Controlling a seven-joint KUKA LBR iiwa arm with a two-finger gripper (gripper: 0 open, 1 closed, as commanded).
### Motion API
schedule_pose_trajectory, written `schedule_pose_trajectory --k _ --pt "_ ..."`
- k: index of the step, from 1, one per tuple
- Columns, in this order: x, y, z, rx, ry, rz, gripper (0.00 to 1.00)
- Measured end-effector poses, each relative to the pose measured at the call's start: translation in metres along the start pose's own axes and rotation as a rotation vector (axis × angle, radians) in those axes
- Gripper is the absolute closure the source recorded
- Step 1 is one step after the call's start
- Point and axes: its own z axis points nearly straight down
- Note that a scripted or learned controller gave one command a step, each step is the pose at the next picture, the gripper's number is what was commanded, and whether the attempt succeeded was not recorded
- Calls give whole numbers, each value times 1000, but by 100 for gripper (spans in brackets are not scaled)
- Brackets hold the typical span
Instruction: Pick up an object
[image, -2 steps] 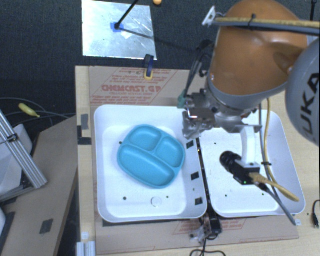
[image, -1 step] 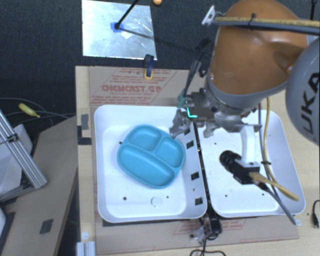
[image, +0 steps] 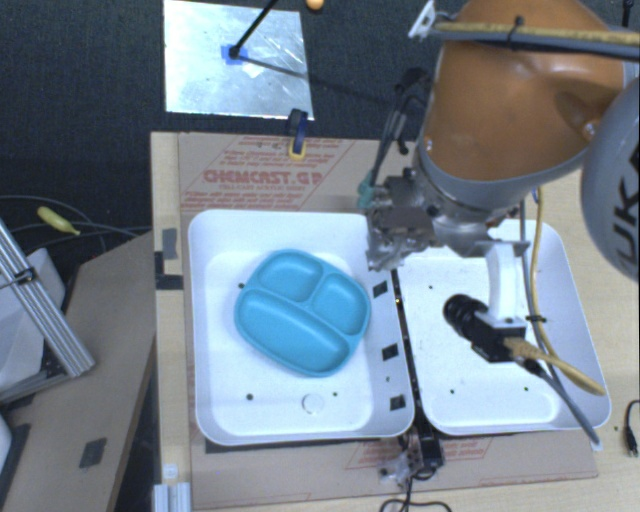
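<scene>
Left of the pincer (image: 382, 258) and nearer the camera, the sky-blue plastic plate with three compartments (image: 300, 312) lies flat in the left shallow white bin (image: 222, 405), near the pincer but apart from it. It is the thing to lift. The pincer hangs over the ridge where that bin meets the right shallow white bin (image: 450, 405). I cannot tell whether it is open or shut, and nothing shows in its hold. I judge the main risks to be these: the plate is wide, low and slick, so closing on its middle would pinch nothing, and a straight descent from here could strike the bin walls. Far to the pincer's left stands a ribbed aluminium frame (image: 40, 310). The bins rest on printed brown cardboard (image: 260, 165), and a crinkled silver sheet (image: 235, 60) lies on dark flooring (image: 80, 120) behind.
</scene>
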Motion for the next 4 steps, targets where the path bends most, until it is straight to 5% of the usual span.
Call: schedule_pose_trajectory --k 2,3,4 --pt "0 2 -22 -5 1 -9 100" --pt "-56 -1 -11 3 -2 11 100" --pt "-42 -1 -18 2 -1 3 100"
